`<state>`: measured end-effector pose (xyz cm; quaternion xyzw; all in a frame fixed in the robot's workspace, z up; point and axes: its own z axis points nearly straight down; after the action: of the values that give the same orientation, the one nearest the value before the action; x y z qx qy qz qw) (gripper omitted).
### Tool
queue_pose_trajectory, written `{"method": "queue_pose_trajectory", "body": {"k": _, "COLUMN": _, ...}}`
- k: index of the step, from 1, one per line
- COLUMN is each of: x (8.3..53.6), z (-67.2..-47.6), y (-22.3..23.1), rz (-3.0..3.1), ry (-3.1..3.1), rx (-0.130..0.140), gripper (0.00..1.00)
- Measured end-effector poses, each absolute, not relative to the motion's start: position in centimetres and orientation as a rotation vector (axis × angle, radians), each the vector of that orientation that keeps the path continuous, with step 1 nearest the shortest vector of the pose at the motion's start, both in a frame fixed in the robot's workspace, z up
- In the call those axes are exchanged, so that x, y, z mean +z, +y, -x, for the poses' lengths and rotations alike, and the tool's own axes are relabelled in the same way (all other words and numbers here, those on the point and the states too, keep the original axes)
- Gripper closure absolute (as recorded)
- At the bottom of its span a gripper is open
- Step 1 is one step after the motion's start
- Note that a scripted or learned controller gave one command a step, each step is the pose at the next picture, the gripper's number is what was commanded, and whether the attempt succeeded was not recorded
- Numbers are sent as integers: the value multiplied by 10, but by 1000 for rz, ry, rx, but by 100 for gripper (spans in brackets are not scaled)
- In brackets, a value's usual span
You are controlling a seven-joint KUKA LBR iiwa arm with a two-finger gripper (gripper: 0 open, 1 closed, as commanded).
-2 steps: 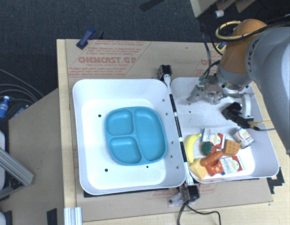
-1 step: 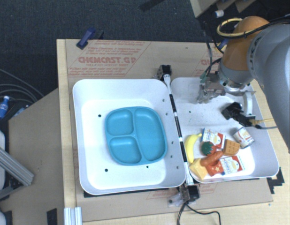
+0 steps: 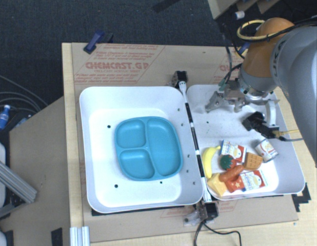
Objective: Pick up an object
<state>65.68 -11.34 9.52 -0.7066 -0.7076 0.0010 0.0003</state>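
Hanging at twelve o'clock in the right white bin [image 3: 289,183], the metal claw [image 3: 224,100] is spread wide, pinching nothing, ready for the toy food pile [image 3: 235,170] at six o'clock.

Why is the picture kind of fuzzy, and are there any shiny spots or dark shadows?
The camera view is soft and a bit grainy all over, so the print on the small food packets can't be read. The light is even: no hard glare on the white bins, just faint shadows under the blue plate and near the gripper.

Grey arm [image 3: 299,60], orange wrist band, metallic pincer [image 3: 226,100]
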Motion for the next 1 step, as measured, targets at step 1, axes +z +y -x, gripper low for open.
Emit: {"method": "queue_pose_trajectory", "body": {"k": 1, "x": 85, "z": -667, "y": -132, "rz": 2223, "ry": -2223, "rx": 0, "gripper": 0}}
